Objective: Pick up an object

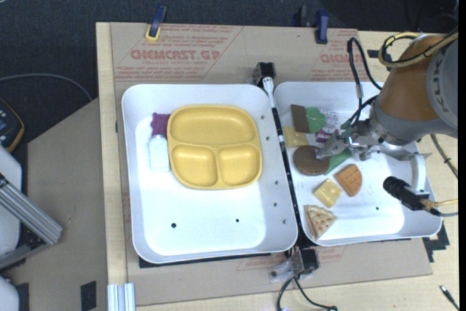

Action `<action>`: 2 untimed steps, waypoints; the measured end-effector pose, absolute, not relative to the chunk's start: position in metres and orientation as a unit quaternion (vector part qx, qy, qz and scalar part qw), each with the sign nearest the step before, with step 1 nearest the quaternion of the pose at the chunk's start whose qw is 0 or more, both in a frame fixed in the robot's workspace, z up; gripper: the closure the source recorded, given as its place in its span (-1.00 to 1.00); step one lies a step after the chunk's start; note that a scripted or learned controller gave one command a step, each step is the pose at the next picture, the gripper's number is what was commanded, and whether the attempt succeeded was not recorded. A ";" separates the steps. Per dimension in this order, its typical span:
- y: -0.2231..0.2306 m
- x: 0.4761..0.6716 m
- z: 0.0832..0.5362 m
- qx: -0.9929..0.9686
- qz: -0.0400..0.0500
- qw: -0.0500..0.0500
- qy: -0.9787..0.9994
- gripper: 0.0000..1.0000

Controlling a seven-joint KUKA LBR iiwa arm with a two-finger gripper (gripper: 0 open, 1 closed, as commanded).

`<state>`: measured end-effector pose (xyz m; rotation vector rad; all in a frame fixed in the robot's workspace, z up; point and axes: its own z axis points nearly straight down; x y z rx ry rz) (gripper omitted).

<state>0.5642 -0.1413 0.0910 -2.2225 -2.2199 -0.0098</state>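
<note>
Brown round cookie (pixel 311 161) lies in the right bin (pixel 378 226), just beneath my claw (pixel 336 144); finger spread I cannot tell. Reaching step, I judge: next comes a short descent.

A yellow plate (pixel 215 146) lies in the left bin (pixel 204 229). The pincer (pixel 331 146) hangs over toy food in the right bin (pixel 378 226).

One camera is fixed above the bench (pixel 218 47) and looks down at a slant on both white bins (pixel 138 178), from moderate distance.
</note>
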 end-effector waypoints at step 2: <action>-0.142 0.571 0.149 -0.707 -0.001 -0.003 -0.707 1.00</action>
